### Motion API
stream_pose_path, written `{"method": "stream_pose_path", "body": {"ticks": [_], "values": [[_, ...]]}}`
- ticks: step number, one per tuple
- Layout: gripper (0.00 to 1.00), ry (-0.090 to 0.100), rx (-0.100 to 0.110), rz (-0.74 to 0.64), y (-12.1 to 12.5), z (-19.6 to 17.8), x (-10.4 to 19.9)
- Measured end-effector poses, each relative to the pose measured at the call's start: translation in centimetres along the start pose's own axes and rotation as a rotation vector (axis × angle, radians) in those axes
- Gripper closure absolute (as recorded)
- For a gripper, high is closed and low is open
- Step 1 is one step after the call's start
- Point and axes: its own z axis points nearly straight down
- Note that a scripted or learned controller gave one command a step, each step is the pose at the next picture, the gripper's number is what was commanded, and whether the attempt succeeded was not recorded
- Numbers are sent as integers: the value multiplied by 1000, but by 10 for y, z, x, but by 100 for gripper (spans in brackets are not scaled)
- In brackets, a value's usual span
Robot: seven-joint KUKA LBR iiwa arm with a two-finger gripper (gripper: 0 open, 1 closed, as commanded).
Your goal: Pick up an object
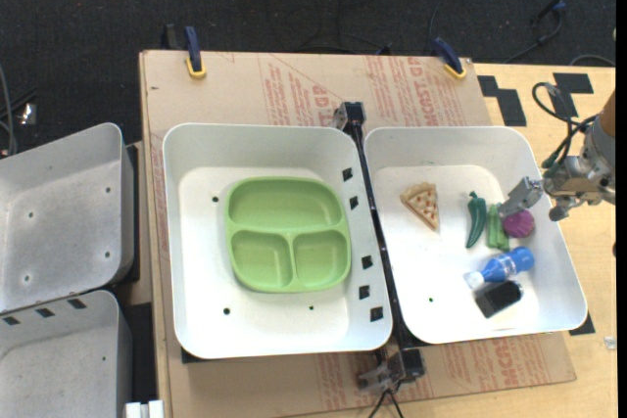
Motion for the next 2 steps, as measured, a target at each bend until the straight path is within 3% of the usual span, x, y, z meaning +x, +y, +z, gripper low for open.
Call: {"method": "stream_pose_path", "body": {"ticks": [1, 2], "values": [[0, -3, -13, -4, 3, -8, 1], [0, -2, -11, -3, 2, 37, 9]]}}
